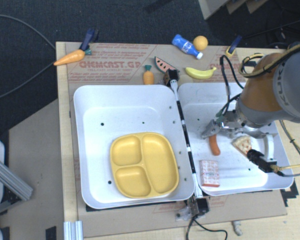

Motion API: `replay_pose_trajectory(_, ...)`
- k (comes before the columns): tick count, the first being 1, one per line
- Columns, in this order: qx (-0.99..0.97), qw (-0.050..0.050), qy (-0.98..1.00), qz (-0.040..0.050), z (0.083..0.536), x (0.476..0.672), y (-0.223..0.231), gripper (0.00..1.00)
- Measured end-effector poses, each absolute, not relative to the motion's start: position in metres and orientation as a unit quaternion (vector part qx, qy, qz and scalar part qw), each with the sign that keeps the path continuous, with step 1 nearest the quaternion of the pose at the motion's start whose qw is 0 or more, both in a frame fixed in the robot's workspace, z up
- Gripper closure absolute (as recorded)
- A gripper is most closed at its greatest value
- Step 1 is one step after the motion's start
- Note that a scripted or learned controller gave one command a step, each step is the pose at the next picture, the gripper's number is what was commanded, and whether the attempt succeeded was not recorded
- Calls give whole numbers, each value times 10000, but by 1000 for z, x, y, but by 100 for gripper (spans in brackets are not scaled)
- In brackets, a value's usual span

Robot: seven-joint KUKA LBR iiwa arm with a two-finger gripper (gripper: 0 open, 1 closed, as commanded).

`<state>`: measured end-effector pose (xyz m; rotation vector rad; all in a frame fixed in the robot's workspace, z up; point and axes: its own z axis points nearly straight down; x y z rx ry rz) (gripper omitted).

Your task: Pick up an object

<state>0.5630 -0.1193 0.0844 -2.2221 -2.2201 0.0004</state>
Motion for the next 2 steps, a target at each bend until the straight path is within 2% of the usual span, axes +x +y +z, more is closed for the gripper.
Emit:
replay_pose_trajectory(1, -7075, -5, -7067, -4, 94, 563, -119, 100)
replay_pose_trajectory(2, -7067, -1, -7075, -4, 185, 576, -51, 100)
